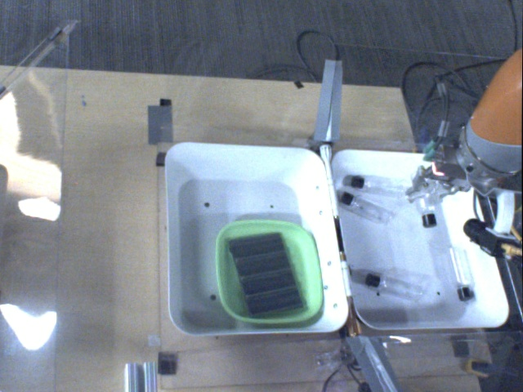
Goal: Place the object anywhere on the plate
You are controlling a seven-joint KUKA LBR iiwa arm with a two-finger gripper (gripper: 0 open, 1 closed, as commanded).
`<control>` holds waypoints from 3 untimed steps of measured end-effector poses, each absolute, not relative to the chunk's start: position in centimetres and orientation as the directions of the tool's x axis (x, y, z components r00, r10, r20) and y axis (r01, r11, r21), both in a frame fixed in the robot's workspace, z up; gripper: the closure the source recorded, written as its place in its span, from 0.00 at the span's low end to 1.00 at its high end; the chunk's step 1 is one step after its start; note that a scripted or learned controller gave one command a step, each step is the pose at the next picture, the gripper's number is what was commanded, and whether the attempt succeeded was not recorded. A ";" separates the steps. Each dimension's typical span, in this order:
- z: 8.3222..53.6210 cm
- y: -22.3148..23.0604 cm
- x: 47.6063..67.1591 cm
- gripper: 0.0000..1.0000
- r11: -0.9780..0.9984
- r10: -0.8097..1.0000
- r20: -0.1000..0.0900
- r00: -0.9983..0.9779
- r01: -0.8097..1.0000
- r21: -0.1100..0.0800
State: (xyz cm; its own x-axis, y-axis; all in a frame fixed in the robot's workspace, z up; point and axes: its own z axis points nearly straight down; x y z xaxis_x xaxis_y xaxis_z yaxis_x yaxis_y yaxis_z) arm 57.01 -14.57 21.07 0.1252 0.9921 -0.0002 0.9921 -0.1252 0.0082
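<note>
A green plate [304, 243] sits in the front half of the left bin [188, 219]. A dark grey ridged block [263, 274] lies on it, covering most of its middle. My gripper [431, 184] hangs over the far right part of the right bin [409, 313], under the orange-banded wrist. Just in front of the gripper lies a small clear tube with a black cap [427, 217]. The gripper is well to the right of the plate, with the wall between the bins in between.
Several clear tubes with black caps lie in the right bin: two at the far left [369, 186] [368, 208], one at the front [400, 284], one by the right wall [462, 274]. A grey bracket [329, 100] stands behind the bins. Cables trail at the right.
</note>
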 end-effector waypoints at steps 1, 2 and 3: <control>15.1 -11.1 54.8 1.00 -0.009 1.000 0.000 0.009 1.000 0.004; 18.6 -1.4 51.3 1.00 0.180 0.984 0.000 -0.180 0.984 0.006; 18.6 -1.4 51.3 0.00 0.179 0.984 0.000 -0.179 0.984 0.006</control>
